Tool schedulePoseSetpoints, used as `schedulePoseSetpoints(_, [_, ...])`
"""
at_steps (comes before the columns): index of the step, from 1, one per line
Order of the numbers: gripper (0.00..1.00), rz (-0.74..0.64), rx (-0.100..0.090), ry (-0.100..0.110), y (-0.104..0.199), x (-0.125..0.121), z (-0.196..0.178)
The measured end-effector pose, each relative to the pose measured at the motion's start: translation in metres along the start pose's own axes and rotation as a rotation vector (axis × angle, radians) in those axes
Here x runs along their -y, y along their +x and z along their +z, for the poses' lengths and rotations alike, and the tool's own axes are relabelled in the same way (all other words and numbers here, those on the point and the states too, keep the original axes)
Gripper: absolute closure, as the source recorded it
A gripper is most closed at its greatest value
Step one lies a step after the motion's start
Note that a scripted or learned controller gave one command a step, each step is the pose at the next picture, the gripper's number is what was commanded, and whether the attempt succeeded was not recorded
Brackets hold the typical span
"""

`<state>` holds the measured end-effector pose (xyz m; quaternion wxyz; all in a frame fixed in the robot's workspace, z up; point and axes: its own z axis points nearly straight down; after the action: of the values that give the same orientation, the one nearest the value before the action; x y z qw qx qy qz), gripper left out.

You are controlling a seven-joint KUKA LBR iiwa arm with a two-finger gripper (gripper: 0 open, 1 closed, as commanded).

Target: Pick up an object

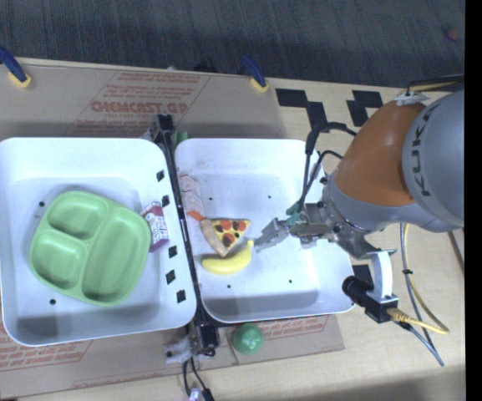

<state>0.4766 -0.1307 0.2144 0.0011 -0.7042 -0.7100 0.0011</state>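
**Gripper beside the banana in the right bin**

From above, your gripper (pixel 261 239) hangs in the right bin (pixel 249 303), fingers slightly apart and gripping nothing, just right of the toy banana (pixel 229 261) and pizza slice (pixel 225 231). Bare floor lies toward the far wall. The left bin (pixel 11 224) holds a green divided plate (pixel 90 246). The arm (pixel 408 165) reads "KUK"; the cardboard's (pixel 140 98) red print is blurred.

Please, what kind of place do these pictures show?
Probably a robotics lab test bench, not a home: two white bins sit on cardboard held by blue clamps, toy food such as a banana lies inside, and a grey and orange arm reaches in.
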Motion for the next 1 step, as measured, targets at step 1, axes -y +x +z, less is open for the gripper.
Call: schedulePoseSetpoints(1, [0.00,0.000,0.000,0.000,0.0000,0.0000,0.0000])
